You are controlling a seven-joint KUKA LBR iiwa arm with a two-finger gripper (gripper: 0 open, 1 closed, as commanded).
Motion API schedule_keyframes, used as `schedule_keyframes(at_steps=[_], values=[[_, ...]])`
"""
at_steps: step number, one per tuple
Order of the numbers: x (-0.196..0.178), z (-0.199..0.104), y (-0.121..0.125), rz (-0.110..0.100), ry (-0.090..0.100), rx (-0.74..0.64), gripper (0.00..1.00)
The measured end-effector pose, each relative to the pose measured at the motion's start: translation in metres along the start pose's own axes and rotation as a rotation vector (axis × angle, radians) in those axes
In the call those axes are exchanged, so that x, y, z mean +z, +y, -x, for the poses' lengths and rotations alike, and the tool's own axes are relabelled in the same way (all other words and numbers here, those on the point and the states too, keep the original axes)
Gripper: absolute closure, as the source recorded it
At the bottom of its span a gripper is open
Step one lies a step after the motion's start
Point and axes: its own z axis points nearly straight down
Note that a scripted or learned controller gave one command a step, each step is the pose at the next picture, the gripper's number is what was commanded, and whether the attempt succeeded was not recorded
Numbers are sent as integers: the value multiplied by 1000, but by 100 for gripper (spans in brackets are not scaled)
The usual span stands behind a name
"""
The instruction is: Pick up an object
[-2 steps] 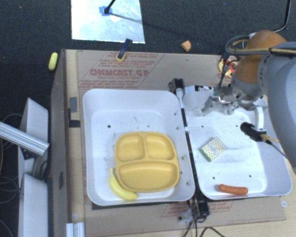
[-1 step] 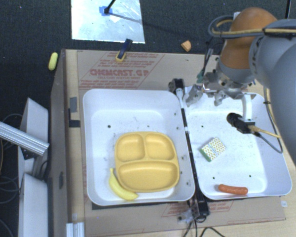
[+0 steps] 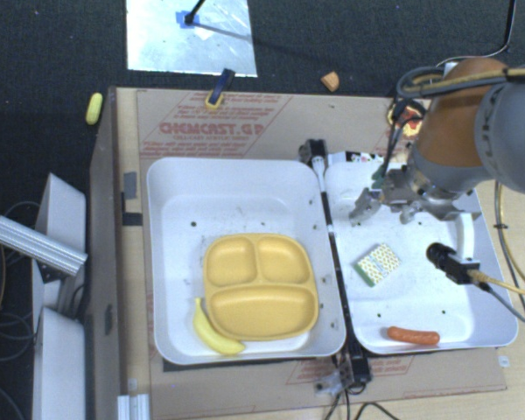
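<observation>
We are looking down at the hand [image 3: 387, 201] hanging, fingers spread and holding nothing, over the right bin [image 3: 490, 322]. The nearest object, a green-and-white sponge [image 3: 377, 263], is lying just below it toward the bin's front (long axis running diagonally).

- brown board [image 3: 212, 129] under everything, red CHEMCAST lettering across its far part
- blue and yellow clamp [image 3: 220, 87] sitting on the board's far edge
- shiny silver sheet [image 3: 192, 42] lying on the dark carpet [image 3: 44, 42] beyond the board, with a small blue bit [image 3: 190, 18] on it
- little yellow thing [image 3: 94, 108] on the carpet just off the board's far left corner
- tan lump [image 3: 331, 80] on the carpet, near the far edge
- aluminium rail [image 3: 35, 241] slanting in from the left
</observation>
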Motion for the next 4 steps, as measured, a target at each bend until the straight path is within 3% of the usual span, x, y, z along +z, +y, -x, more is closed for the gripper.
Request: schedule_keyframes(at_steps=[1,2,3,4], values=[[54,30,-33,-2,0,1,0],[95,28,-37,10,-3,2,0],[84,28,-36,14,-3,1,100],[84,27,-36,13,-2,0,0]])
